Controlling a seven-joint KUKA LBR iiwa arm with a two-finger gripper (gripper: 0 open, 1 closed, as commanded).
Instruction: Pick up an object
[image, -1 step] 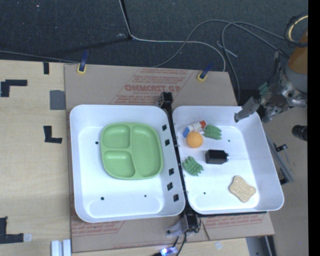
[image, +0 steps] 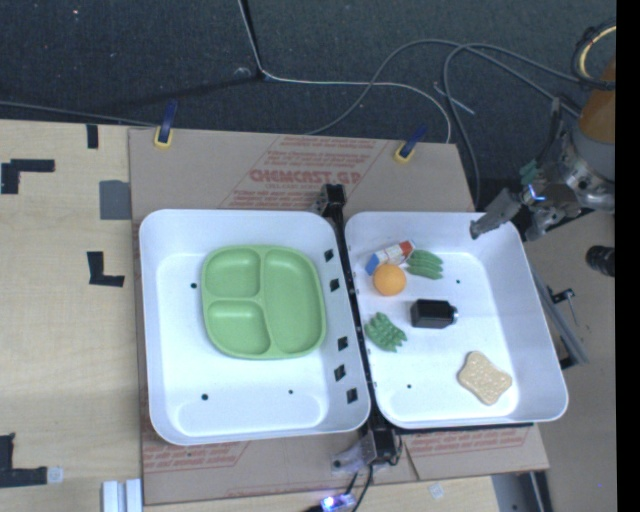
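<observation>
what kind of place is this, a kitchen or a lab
Most likely a robotics lab bench, not a kitchen: two shallow white plastic bins clamped on cardboard, loose cables across the dark floor, and small toy items such as an orange ball.

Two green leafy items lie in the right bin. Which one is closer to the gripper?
The upper green item, right of the orange ball, is closer to the gripper. The other green item lies lower, near the divider.

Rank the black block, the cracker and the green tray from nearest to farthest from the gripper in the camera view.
Gripper sits at the right bin's upper right rim.
1. Black block, middle of the right bin.
2. Cracker, lower right of that bin.
3. Green tray, in the left bin.
</observation>
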